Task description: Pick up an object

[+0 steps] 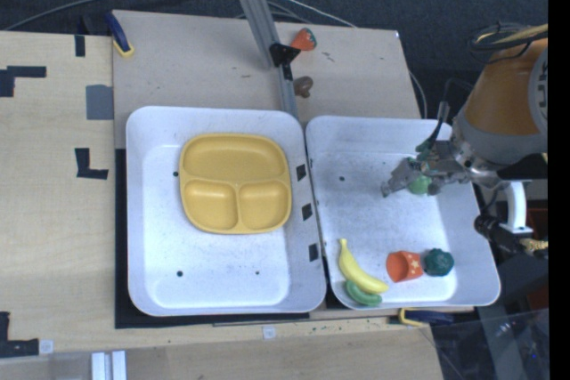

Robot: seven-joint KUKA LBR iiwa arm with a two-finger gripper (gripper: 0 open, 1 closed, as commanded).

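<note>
The arm enters from the right edge of the frame, and its tool sits low over the upper middle of the right bin. A small green object shows at the tool, just right of the dark fingertips; whether it is held between the fingers or only lies under them cannot be told, and the open or closed state of the tool cannot be told either.

The other loose things lie in the lower part of the right bin, well below the tool. The banana lies at the lower left of that bin. Its long axis runs diagonally, from its upper end at upper left down to its lower end at lower right, with a slight curve. A green item lies just under the banana's lower end, touching or nearly touching it, against the bin's bottom rim. To the right of the banana, an orange cup lies on its side, and a dark teal round object sits just beside it on the right, touching or nearly so.

The left bin holds a yellow divided plate in its upper middle area, with one large compartment above and two smaller compartments below. Both bins rest on the counter.
</note>
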